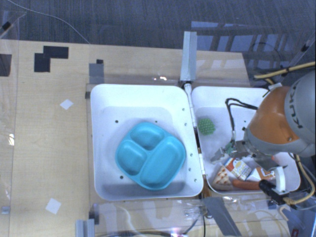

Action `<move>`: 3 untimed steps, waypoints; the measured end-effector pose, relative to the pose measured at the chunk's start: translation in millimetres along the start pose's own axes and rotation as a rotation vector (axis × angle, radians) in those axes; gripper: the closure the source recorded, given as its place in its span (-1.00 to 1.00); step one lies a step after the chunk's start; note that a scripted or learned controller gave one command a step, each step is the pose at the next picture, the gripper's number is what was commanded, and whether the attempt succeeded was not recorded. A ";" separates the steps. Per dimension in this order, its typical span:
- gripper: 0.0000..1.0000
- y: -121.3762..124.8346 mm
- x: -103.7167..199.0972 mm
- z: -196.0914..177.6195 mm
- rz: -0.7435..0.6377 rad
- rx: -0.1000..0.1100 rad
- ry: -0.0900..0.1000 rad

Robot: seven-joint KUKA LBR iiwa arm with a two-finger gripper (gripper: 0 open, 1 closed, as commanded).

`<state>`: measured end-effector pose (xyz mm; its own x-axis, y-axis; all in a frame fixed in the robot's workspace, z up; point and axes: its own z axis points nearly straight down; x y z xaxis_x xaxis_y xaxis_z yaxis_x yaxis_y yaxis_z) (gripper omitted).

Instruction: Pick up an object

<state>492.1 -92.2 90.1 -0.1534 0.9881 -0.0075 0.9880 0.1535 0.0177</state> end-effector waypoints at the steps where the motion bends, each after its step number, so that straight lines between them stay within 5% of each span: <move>1: -1.00 79.7 -62.9 3.9 0.017 0.008 0.002; 2: -1.00 24.5 -27.6 1.1 -0.064 0.006 0.005; 3: -1.00 152.3 -45.7 6.7 -0.089 0.011 0.006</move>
